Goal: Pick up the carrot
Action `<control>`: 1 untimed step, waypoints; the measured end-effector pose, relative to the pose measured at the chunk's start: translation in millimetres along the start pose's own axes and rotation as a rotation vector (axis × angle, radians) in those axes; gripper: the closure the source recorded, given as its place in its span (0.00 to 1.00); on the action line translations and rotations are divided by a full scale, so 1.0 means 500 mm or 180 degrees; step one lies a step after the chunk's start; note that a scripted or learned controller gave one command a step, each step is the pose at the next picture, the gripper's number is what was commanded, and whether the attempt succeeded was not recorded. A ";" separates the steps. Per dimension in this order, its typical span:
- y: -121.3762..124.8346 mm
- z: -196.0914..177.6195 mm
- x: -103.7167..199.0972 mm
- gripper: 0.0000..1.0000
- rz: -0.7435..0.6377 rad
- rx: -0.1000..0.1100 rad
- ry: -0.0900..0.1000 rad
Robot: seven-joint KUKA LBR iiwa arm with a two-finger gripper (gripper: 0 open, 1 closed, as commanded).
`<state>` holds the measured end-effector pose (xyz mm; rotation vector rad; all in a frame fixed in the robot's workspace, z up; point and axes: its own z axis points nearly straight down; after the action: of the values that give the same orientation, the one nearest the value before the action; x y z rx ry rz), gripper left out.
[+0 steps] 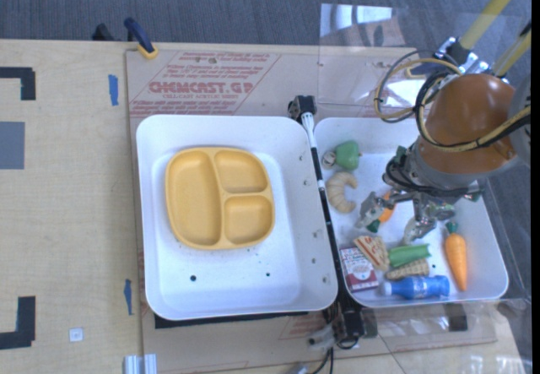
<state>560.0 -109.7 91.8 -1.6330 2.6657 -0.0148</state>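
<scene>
Grey carpet lies behind the bench (67, 195), a pale wooden top with a cardboard sheet (211, 81) under two white bins. From my seat at the console, the carrot (456, 257) lies in the right bin (494, 237), near its 4 o'clock wall, orange body running up and down the view with the green top toward 12 o'clock. At its 10 o'clock, just beside it, hangs the gripper (396, 216), fingers spread apart; I see nothing clamped between them, though a small orange-and-grey piece (385, 210) sits right by the left finger. At the carrot's 8 o'clock lie a green pod (409, 255) and, lower, a blue bottle (418, 287). Further toward 9 o'clock I see a pizza slice (372, 250), a red carton (359, 269) and a croissant (342, 192). A green pepper (347, 154) sits toward 11 o'clock. The left bin (160, 279) holds a yellow divided plate (221, 197).
</scene>
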 end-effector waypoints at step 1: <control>-0.004 -0.026 -0.014 1.00 -0.0002 0.0030 -0.0044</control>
<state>564.8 -104.6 105.0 -1.6250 2.6510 -0.0160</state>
